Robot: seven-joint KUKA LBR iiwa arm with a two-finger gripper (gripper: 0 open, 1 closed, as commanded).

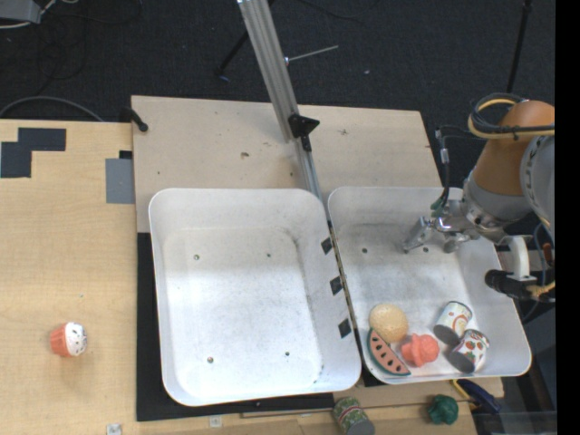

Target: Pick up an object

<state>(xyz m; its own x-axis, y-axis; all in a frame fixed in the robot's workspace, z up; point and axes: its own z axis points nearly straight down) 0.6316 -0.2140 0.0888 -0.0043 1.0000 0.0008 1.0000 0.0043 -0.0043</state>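
Note:
In the right bin (381,216), several small objects lie near the front edge: a tan round ball (389,319), a watermelon slice (387,353), a pink toy (420,349), a white cup with orange trim (454,317) and a patterned white piece (469,346). My gripper (426,235) hangs over the bin's back right part, well behind the objects, and nothing shows between its fingers. The grey arm with the orange band (512,152) reaches in from the right.
The left bin (181,243) sits beside the right one. A red and white toy (68,340) lies on the wooden bench at far left. A green object (443,410) and a dark can (350,414) lie in front of the right bin. A metal pole (276,75) rises behind.

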